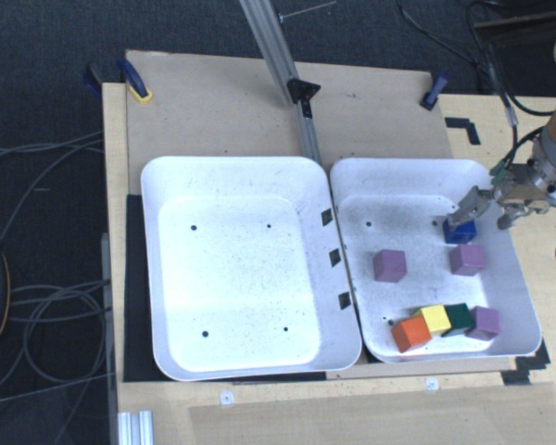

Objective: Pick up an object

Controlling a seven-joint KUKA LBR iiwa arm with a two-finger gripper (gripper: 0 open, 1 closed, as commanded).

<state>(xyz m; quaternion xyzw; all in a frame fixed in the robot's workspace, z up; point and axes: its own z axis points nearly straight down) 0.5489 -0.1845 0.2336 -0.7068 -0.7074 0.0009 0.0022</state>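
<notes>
Blue block [460, 233]: right bin [352, 202], toward 2 o'clock.
Claw [486, 209] is set over it with fingers spread apart; one finger is seen at the block, no grip shown.

The arm reaches in from the right, its pincer [489, 210] angled down with fingers spread.

Seven blocks [389, 265] lie in the right bin [417, 170], four clustered at its front edge
</notes>
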